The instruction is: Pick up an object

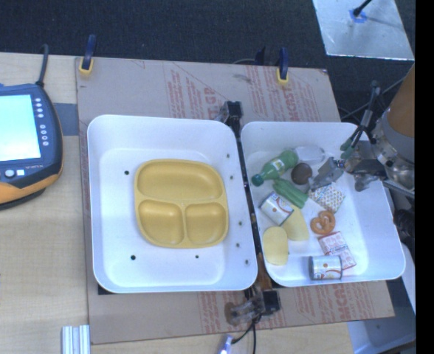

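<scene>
— Where do we see the gripper (333, 169)?

— At about two o'clock in the right bin (372, 271), low over the clutter. We cannot tell how it is set.

— And the objects?

— We see a green bottle (274, 166) at eleven o'clock in that bin, a pretzel (322, 222) near centre, a can (325, 267) at six. The yellow tray (181, 202) lies in the left bin (110, 198).

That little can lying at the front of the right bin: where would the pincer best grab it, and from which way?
Probably across the middle of the can, coming straight down from above. It lies on its side, its length running left to right, so the rounded flanks face the bin's front wall and back, one finger each. The red-and-white packet sits close behind, so the rear finger has little room.
</scene>
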Tool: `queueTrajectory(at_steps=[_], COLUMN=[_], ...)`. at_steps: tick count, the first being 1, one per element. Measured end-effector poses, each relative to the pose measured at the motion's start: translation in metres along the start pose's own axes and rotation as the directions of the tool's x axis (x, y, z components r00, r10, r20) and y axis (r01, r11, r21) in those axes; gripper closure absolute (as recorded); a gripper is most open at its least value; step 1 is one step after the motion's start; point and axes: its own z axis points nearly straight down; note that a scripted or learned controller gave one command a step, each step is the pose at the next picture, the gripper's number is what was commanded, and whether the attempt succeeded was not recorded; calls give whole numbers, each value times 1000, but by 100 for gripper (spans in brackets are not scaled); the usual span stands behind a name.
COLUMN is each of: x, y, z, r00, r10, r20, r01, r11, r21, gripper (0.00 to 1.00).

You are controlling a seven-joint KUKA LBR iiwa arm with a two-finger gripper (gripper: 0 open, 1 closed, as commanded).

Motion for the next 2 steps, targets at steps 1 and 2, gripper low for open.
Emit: queueTrajectory(at_steps=[1, 2], x=[-92, -41], y=[6, -20], z=[168, 171], r00=[1000, 1000], r10=[0, -2], r20=[2, 0], r01=[0, 2], r11=[1000, 1000], r21=[-1, 0], gripper=[0, 0])
